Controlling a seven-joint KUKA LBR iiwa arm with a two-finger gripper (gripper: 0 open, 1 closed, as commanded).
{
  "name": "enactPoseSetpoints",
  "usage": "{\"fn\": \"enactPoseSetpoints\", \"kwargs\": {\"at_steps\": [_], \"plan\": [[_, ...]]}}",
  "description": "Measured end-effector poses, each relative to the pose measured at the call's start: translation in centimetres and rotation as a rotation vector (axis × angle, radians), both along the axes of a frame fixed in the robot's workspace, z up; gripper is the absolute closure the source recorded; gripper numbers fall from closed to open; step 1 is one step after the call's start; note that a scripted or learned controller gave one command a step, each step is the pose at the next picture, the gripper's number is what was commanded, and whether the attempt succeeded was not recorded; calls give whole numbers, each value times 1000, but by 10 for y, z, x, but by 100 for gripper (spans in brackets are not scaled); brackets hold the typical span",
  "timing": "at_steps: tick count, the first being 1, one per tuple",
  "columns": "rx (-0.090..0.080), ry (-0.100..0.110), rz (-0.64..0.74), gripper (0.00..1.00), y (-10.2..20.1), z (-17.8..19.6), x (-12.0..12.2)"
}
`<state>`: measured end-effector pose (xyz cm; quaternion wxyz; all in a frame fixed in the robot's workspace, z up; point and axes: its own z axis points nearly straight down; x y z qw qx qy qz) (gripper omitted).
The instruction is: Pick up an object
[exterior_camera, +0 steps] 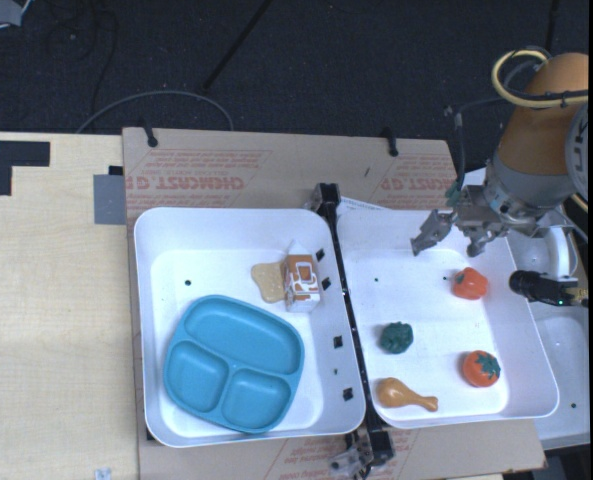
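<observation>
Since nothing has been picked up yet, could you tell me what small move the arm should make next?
Probably lower the gripper slightly toward the orange-red toy tomato just below it in the right bin. The gripper looks open, holds nothing, and that tomato is nearest.

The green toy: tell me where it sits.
The green toy lies mid-floor in the right bin, above the chicken drumstick and left of the two tomatoes.

Bare floor opens mid right bin (536,368); tomatoes (469,284), broccoli (396,337) and drumstick (406,396) crowd its near half.
</observation>
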<state>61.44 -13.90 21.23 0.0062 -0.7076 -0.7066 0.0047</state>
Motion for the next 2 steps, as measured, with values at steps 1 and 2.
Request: {"fn": "enactPoseSetpoints", "kwargs": {"at_steps": [1,2], "plan": [[-2,-14,2,0,0,9,2],[-1,-9,2,0,1,-34,1]]}}
